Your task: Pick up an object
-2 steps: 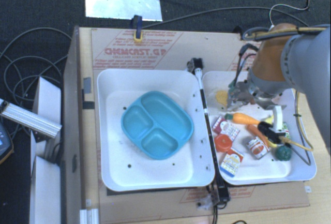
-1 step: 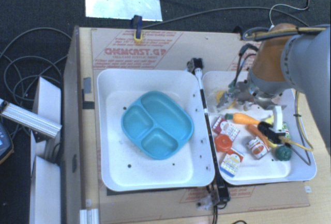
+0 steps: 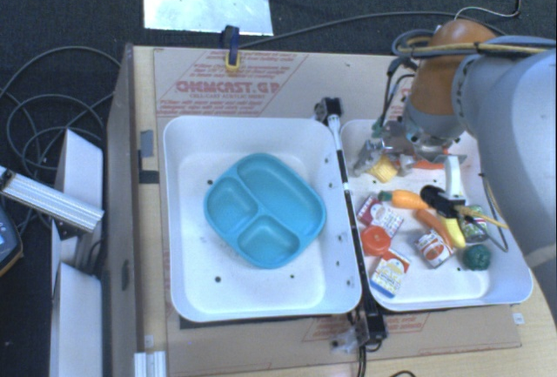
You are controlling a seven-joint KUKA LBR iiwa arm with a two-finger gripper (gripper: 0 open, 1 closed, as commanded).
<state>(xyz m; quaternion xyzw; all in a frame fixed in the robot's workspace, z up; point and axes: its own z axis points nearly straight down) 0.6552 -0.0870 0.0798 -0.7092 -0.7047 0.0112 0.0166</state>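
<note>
While the left bin carries just a blue divided plate lying flat near its middle, everything that matters for the pick is past the black divider where the two bins meet, in the right bin. At that bin's far left corner lies a small yellow block, and the gripper hangs right over it, low in the bin, so the block sits directly under and just toward the camera from the tips, touching or nearly so; I cannot tell whether the fingers are spread or closed, since the wrist hides them, nor whether the block is actually caught. I judge the block to be the target, and the coming move turns on whether the tips straddle it. Nearer the camera lie the other candidates, loosely clustered: a red-and-white packet, an orange round lid, another packet, an orange carrot lying roughly left to right, a banana on a slant, a small can and a dark green ball. They are apart from the gripper, so a straight lift should not disturb them. On the right the arm enters high, its orange band above the wrist, which points steeply down over the worktop.
</note>
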